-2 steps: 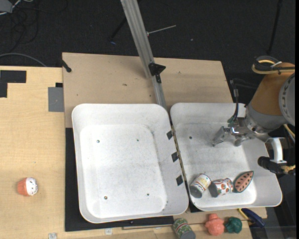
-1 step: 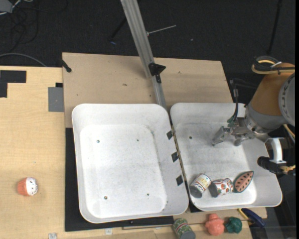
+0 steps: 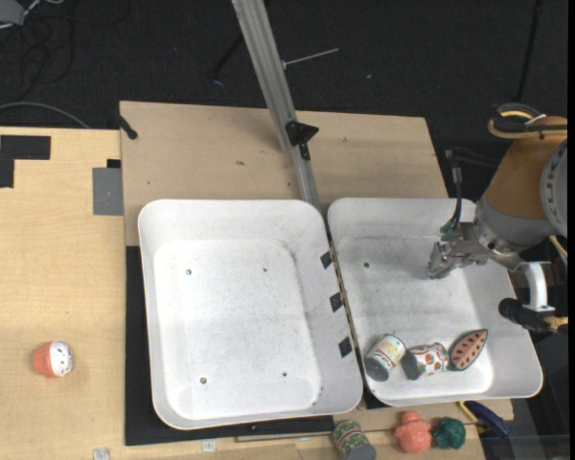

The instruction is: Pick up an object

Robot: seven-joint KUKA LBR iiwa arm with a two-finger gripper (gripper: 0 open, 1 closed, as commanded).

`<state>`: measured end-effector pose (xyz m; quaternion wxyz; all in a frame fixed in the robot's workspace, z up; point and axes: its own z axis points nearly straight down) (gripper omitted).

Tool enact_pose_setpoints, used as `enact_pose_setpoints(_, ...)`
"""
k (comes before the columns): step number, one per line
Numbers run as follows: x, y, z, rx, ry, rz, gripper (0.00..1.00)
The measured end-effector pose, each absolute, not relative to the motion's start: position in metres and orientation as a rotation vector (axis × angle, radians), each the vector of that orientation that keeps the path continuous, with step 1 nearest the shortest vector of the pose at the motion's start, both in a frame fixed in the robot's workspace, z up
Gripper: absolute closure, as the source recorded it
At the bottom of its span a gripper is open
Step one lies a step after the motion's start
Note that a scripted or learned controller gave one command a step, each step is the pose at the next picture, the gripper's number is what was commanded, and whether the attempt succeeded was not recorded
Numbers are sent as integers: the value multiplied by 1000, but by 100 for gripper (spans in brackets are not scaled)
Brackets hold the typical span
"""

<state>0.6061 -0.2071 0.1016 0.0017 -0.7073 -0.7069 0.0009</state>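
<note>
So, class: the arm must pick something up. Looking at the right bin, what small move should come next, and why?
Probably shift the gripper toward the bin's near edge and lower it over the middle can. The gripper sits above bare floor of the right bin, while the bin's three things, two cans and a leaf-shaped toy, lie in a row along the near side.

Two shallow white bins are seen side by side on a tabletop (image 3: 220, 151). The right bin (image 3: 402, 228) is crowded only along its near edge, where a small can (image 3: 386, 356), a second can (image 3: 425, 359) and a leaf-shaped piece (image 3: 468, 349) are lined up closely. Open floor is left across its middle and far part. A slanted metal rail (image 3: 273, 89) is set behind the bins.
</note>
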Motion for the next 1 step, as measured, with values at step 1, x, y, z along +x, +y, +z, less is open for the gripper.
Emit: enact_pose_setpoints(1, 607, -207, 166, -2223, -2227, -4, 100)
